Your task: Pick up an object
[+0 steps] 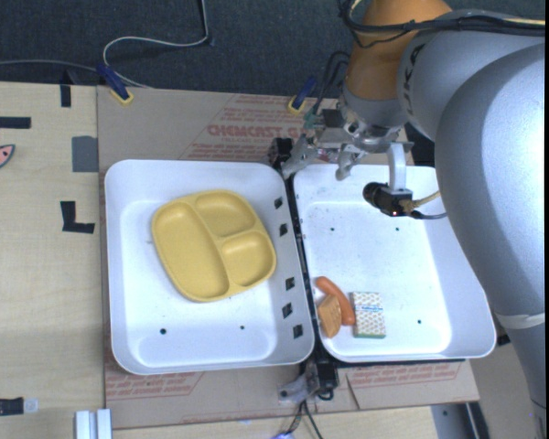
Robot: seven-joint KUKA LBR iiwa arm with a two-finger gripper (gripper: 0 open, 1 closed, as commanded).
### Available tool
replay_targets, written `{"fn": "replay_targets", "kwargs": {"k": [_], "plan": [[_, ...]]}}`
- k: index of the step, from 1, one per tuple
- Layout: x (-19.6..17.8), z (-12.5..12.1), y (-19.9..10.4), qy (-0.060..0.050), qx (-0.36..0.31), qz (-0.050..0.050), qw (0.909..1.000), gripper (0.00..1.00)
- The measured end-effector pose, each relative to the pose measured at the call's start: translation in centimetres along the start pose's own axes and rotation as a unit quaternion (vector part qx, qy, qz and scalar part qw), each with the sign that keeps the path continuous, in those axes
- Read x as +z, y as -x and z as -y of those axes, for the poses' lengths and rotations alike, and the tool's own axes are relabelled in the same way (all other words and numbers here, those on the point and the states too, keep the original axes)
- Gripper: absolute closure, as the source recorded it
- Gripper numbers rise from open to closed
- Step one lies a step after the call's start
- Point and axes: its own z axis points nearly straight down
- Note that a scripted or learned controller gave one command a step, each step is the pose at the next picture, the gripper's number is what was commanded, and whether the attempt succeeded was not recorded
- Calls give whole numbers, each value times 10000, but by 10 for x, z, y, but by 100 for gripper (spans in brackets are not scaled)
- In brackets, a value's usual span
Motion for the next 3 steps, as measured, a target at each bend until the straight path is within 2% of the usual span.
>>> {"fn": "replay_targets", "kwargs": {"k": [1, 2, 3], "plan": [[-10, 0, 0, -2, -3, 7, 10000, 100], [-10, 0, 0, -4, -4, 10, 10000, 0], [-19, 0, 0, -4, -8, 17, 10000, 100]]}}
